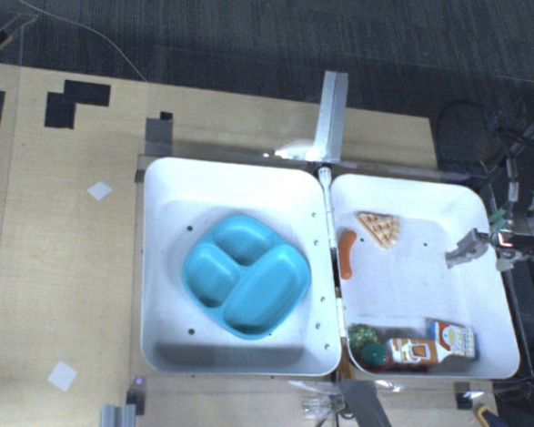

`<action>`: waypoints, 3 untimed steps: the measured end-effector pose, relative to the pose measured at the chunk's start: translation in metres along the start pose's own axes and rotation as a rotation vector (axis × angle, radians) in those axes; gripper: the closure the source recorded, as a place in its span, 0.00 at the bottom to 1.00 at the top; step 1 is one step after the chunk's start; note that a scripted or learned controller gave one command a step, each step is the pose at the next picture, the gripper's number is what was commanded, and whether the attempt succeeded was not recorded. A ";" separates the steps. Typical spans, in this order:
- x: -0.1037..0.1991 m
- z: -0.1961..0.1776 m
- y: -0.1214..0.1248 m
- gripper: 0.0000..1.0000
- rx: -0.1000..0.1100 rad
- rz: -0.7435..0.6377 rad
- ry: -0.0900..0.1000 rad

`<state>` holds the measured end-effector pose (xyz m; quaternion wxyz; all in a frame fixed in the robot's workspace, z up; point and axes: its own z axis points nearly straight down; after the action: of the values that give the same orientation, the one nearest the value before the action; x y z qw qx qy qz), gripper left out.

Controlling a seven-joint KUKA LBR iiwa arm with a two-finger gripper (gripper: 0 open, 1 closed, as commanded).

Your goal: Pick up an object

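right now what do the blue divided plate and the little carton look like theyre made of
Blue divided plate: probably moulded plastic, going by its even colour, rounded compartments and soft sheen. Little carton: looks like printed cardboard or a plastic toy copy; orange and white panels with graphics, too small to tell which.

Wooden bench point(54, 266), two white bins point(149, 337)

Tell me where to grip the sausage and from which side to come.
Grip the sausage across its middle, coming straight down. It lies flat and narrow, its length running along the bin's left wall, so the fingers should likely close across its short width, though the wall-side finger has little room. The claw is off to the right.
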<state>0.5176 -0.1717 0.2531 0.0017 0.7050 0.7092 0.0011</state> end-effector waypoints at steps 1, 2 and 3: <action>0.012 0.127 -0.031 0.00 0.002 -0.114 0.001; 0.008 0.124 0.067 0.00 -0.004 -0.530 -0.002; 0.052 0.138 0.149 0.00 -0.004 -0.810 -0.003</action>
<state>0.6666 -0.1190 0.1157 0.0043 0.3687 0.9295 0.0007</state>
